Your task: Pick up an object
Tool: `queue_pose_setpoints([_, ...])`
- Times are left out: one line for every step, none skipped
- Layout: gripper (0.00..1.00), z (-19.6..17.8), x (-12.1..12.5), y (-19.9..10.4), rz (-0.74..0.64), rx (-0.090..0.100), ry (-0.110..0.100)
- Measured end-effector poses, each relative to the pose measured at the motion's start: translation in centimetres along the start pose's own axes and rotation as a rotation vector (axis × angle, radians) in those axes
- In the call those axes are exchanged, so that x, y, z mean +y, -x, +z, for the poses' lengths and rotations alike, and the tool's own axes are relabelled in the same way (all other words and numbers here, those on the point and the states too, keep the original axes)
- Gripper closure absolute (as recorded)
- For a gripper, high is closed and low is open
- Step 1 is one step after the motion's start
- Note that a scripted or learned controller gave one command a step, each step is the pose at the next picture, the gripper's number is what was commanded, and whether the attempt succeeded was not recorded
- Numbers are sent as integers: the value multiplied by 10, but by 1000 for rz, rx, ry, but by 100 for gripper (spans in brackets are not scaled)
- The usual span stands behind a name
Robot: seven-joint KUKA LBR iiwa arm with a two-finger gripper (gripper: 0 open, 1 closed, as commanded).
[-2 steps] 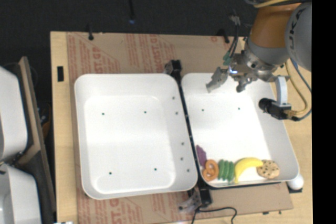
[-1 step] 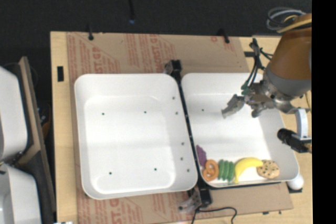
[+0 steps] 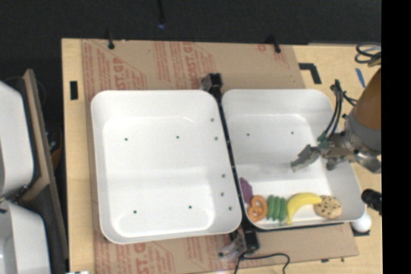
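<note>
Pincer (image 3: 316, 157): over the right bin (image 3: 270, 106), fingers spread apart, nothing between them. Below it, along the bin's near wall, one each: cookie (image 3: 328, 206), banana (image 3: 302, 202), green piece (image 3: 277, 208), pretzel (image 3: 257, 208), purple piece (image 3: 245, 188). Nothing lies between pincer and these. Left: second bin (image 3: 160, 167). Both on one tabletop (image 3: 77, 138).

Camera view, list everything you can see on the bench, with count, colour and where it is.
Left bin: one, white, left half of the bench.
Right bin: one, white, beside it on the right.
Purple item: one, right bin's near-left corner.
Pretzel: one, orange-brown, near wall of the right bin.
Green item: one, ridged, right of the pretzel.
Banana: one, yellow, right of the green item.
Cookie: one, tan with dark chips, beside the banana.
Arm: one, grey and orange, from the right.
End effector: one, grey, over the right bin.
</note>
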State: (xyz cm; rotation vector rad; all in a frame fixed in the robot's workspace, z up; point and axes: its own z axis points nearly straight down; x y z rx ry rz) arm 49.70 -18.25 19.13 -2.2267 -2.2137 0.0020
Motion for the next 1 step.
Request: queue_pose_setpoints([0,95,53,-10,-6,2,-5])
